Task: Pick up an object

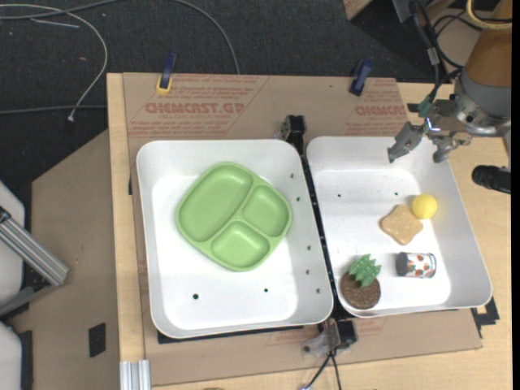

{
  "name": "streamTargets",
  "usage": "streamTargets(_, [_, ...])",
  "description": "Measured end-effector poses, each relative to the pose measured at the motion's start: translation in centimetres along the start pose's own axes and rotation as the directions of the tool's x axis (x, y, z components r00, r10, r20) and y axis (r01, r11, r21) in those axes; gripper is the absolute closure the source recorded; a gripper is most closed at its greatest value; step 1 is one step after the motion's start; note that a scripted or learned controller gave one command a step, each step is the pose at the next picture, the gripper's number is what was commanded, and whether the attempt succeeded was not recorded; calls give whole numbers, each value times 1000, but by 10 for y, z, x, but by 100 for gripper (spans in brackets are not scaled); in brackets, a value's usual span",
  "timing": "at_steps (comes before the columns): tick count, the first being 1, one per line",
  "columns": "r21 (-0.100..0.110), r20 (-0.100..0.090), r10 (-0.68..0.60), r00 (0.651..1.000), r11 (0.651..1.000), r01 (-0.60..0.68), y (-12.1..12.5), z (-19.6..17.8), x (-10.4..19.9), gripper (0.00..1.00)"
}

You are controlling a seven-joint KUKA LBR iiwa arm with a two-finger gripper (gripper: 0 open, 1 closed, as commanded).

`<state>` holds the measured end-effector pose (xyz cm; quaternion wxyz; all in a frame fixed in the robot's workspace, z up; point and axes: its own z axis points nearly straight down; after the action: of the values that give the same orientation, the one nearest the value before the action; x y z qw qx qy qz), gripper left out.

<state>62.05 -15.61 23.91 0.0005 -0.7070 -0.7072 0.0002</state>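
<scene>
Gripper [422,144], fingers spread and holding nothing, hangs over the right bin's [349,165] far edge; a ball [423,206] lies nearby.

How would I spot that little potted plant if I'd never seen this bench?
Look at the right bin of the two white ones. Along its near edge, at the corner closest to the left bin, stands a small potted plant: a round brown pot topped with spiky green leaves, the only green thing among its neighbours.
</scene>
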Motion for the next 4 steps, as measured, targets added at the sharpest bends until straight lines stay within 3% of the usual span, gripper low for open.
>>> streamTargets(3, [5,-2,-1,1000,1000,1,-2,131,3,0])
streamTargets(4, [-2,-1,-1,1000,1000,1,0,116,2,100])
